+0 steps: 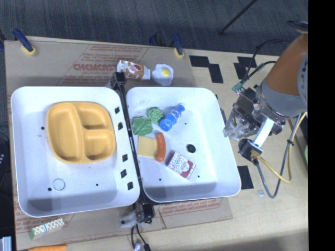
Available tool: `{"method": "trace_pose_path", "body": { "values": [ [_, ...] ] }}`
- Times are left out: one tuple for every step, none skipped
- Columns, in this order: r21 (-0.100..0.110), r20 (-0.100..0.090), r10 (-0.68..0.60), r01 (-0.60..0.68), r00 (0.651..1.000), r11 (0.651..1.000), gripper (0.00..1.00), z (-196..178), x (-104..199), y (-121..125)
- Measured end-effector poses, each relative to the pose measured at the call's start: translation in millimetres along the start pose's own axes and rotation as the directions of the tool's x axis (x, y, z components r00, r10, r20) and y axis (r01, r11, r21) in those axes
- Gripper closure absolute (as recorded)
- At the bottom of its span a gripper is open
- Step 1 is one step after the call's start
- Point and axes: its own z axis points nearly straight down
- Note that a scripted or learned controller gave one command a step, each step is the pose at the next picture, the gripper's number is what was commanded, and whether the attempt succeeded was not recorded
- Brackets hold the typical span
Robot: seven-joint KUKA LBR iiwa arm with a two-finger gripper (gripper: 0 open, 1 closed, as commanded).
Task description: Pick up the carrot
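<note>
While the left bin (31,156) carries a yellow divided tray (81,131), the right bin (220,156) holds a scatter of smaller items: a yellow cheese wedge (147,147), a blue bottle (171,117), a red packet (181,165), green leafy pieces (146,120) and the carrot (160,146), an orange-red stick lying against the cheese wedge's right side near the bin's left wall. Well to the carrot's right, outside the bin's right rim, the gripper (236,128) hangs over the bench with nothing between its fingers; how far they are parted cannot be made out.
</note>
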Motion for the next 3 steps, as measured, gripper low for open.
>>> {"method": "trace_pose_path", "body": {
  "values": [
    [0.003, 0.0, -0.083, 0.083, 0.997, 0.997, 1.0, 5, -31, -9],
    [0.007, 0.0, -0.09, 0.09, 0.996, 0.996, 1.0, -5, -31, -10],
    [0.01, 0.0, -0.098, 0.098, 0.995, 0.995, 1.0, -15, -30, -10]
  ]
}}
